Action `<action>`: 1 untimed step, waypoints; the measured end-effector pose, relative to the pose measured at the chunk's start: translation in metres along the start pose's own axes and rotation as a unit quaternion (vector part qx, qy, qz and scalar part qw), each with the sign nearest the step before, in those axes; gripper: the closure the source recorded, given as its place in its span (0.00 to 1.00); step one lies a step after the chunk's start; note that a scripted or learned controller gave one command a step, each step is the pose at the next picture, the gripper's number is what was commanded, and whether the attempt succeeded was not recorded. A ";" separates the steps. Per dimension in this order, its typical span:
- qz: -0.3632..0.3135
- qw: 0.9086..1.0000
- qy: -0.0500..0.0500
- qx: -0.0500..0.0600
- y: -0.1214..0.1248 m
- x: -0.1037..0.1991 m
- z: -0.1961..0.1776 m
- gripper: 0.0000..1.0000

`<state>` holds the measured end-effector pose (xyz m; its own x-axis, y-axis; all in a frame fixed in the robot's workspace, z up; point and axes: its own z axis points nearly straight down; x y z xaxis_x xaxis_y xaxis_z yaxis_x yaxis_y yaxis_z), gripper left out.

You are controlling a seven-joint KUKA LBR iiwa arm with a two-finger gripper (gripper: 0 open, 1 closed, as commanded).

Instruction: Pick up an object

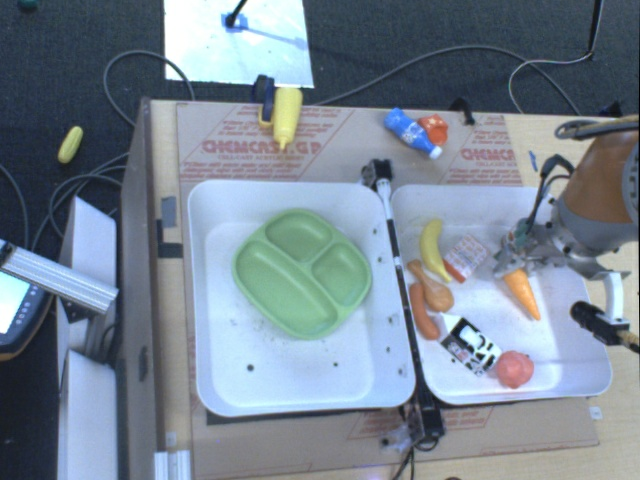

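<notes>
Hovering in the right bin [560, 373], the gripper [518, 251] hung just above the carrot's [523, 293] blunt end; whether it was apart or together could not be told. The carrot's long axis ran from the gripper toward the bin's near-right corner.

A yellow bottle [285, 111] is seen on the bench just beyond the left bin [215, 368]; a blue bottle [412, 133] lies further right.
</notes>
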<state>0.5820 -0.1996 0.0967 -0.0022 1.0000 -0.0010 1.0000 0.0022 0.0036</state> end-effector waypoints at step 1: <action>-0.001 1.000 0.001 -0.001 0.013 0.080 -0.096 1.00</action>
